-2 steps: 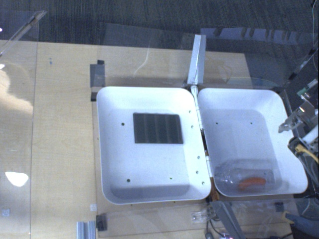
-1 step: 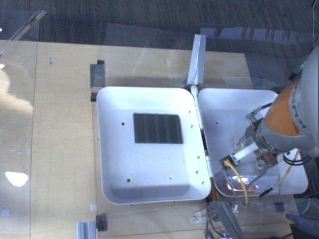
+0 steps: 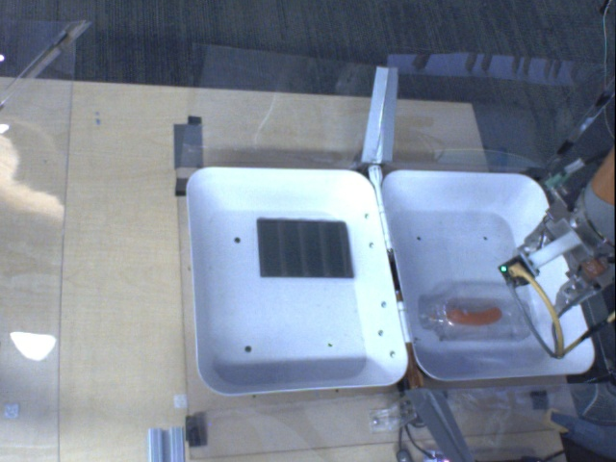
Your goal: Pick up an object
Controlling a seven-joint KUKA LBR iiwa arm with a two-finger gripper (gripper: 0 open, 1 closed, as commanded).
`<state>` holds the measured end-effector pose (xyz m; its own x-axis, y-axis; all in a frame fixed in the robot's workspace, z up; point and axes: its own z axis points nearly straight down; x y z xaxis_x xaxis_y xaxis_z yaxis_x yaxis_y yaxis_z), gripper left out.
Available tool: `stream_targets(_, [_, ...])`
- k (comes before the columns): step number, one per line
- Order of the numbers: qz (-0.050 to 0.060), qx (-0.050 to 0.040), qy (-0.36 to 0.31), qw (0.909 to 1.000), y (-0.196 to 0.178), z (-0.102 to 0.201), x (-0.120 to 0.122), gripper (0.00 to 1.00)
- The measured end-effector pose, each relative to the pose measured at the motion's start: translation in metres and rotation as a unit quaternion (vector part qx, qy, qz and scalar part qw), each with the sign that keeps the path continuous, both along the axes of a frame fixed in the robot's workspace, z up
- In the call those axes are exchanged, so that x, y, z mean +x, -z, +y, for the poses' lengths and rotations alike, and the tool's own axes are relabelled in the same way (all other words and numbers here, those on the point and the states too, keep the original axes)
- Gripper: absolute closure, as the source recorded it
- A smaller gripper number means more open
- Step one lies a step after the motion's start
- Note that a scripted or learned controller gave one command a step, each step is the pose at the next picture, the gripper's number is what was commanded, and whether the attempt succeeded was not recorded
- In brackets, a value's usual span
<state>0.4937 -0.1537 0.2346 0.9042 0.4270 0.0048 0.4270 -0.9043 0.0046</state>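
1. While my arm reaches in from the right, the left bin (image 3: 207, 258) sits beside its twin on the pale wooden bench (image 3: 106, 258), and a dark ribbed rectangular pad (image 3: 304, 248) lies flat on its floor, toward the far side.
2. Between the two bins runs a narrow seam, with a grey metal bar (image 3: 379, 114) sloping away from its far end.
3. Next comes the right bin (image 3: 433, 200); near its front wall lies a clear plastic bottle (image 3: 474, 316) on its side, with something orange-red showing inside it.
4. At the right bin's right rim is my gripper (image 3: 563, 258), just beside the bottle and apart from it, a yellow cable (image 3: 552, 320) looping below it.
5. Whether my pincer stands wide or narrow I cannot tell; nothing shows between its tips.
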Motion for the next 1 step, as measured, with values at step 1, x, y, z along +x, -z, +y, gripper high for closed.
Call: stream_targets(1, [-0.012,-0.0083,-0.103,0.9946,0.1001,-0.0066,0.0107,0.00])
